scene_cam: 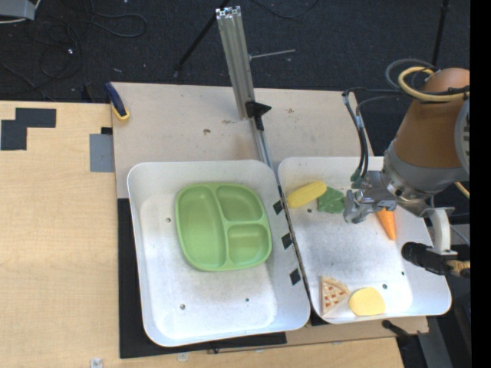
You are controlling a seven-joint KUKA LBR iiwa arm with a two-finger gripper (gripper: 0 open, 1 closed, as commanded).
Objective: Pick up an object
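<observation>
Orange carrot (387, 223) lies in the right bin (430, 301), just beside the gripper (357, 211); green leafy piece (331, 201) and yellow corn (305, 194) crowd the gripper's other side; whether the jaws are released or clenched cannot be told. Risk, as judged: closing between items, nudging one aside, or pinching two; pizza slice (332, 294) and yellow disc (367, 302) lie well apart.

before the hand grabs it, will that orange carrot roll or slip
The carrot looks tapered and rounded, so it would likely pivot rather than roll straight. Its surface looks smooth, probably toy plastic, so it may slip. It seems small, likely light.
</observation>
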